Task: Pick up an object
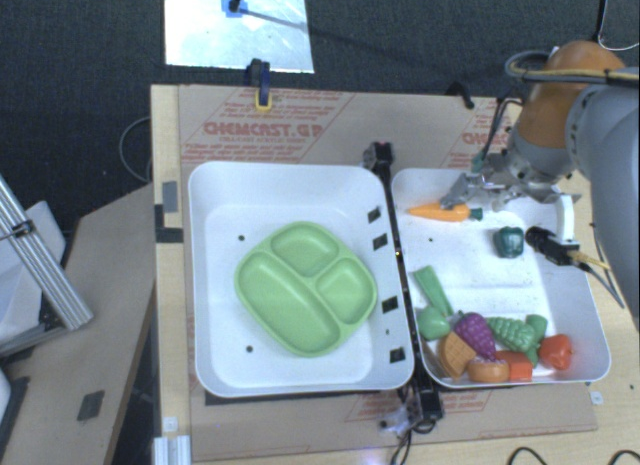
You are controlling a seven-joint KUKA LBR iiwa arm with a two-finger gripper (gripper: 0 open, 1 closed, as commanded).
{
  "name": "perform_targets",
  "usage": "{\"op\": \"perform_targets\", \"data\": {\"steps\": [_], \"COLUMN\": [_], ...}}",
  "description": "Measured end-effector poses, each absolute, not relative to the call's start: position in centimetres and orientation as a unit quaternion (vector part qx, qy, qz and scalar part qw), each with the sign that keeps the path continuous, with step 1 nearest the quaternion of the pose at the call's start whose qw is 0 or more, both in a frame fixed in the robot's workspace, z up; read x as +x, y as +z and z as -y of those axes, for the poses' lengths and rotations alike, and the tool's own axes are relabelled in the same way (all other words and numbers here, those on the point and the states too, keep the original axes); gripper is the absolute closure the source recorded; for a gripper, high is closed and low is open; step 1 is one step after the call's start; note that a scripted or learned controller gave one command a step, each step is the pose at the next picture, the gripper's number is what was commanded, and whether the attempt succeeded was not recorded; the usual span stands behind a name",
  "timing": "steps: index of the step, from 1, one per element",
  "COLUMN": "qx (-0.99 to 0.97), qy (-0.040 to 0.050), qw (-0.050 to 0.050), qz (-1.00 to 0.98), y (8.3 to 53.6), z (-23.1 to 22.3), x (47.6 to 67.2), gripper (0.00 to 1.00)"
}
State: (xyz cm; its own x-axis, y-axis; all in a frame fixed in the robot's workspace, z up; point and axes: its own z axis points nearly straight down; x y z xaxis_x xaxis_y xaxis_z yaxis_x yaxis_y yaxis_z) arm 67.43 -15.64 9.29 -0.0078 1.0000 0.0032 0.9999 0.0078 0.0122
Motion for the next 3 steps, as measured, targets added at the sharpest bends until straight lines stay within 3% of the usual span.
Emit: {"op": "perform_targets", "data": {"steps": [1, 2, 3], "qx": [0.703, 0.705, 0.705], "qy": [0.0082, 0.0012, 0.0019], "qw": [0.009, 0.002, 0.003], "qz": [-0.711, -0.709, -0.709], "y": [10.7, 17.0, 22.5], "z": [15.7, 15.5, 15.6], "x": [67.7, 67.8, 67.9], "gripper": [1.0, 1.0, 1.0]}}
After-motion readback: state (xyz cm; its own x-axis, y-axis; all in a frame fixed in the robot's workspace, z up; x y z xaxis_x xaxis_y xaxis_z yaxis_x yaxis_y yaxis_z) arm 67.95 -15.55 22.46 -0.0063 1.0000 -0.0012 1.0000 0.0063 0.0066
